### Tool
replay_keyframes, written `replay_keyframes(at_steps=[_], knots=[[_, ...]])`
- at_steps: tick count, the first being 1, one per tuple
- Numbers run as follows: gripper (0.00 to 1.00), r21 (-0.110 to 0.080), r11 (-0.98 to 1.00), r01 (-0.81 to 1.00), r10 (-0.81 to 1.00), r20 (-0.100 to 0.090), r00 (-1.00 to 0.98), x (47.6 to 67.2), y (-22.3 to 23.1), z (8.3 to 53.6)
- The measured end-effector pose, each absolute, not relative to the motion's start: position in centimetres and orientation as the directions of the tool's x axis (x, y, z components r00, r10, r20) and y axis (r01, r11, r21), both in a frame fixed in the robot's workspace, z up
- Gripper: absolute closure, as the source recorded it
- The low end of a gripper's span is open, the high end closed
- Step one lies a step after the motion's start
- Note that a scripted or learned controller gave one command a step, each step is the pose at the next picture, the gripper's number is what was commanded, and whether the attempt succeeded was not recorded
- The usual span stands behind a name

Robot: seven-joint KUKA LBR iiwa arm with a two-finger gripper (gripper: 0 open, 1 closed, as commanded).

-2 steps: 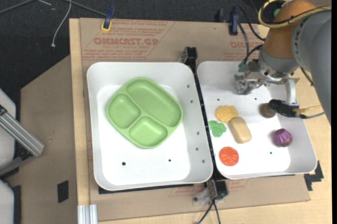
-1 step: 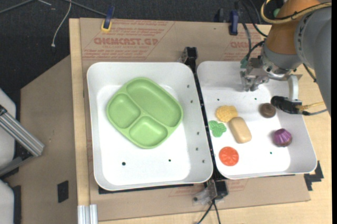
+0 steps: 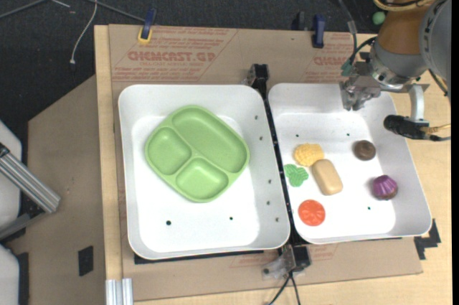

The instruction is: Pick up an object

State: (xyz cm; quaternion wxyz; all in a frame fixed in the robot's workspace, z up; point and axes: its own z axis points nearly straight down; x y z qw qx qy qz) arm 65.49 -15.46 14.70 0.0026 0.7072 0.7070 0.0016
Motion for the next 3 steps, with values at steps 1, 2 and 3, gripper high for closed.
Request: replay_keyframes(at_steps=[1, 2, 3], knots=[[1.00, 0.008, 0.002, 1.000, 1.000, -0.002, -0.002, 66.4, -14.9, 20.8], [1.00, 0.004, 0.002, 1.000, 1.000, -0.001, -0.002, 66.5, -14.9, 22.6], [1.00, -0.001, 0.005, 1.000, 1.000, 0.003, -0.005, 64.9, -9.4, 23.7]])
